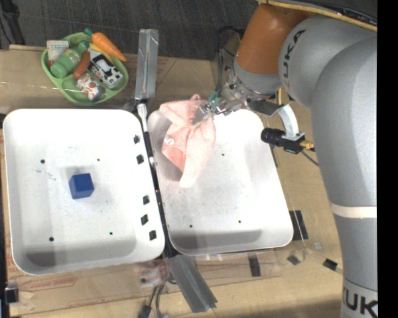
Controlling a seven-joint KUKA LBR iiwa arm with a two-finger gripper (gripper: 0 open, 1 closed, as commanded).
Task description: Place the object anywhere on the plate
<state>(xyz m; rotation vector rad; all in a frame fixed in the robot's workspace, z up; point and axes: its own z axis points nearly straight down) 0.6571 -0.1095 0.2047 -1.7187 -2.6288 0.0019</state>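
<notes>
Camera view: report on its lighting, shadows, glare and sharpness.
Camera view: even, soft light; the white bins look bright but keep their dots and scuffs, so no harsh glare. Faint shadows lie under the pink cloth and beside the blue cube. The cube's edges are fairly crisp; the end effector at the cloth's top is small and cluttered, hard to read. The close arm looms large.

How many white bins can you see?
2. The left bin has a blue block in it. The right bin has a pink cloth hanging over it from the pincer.
</notes>
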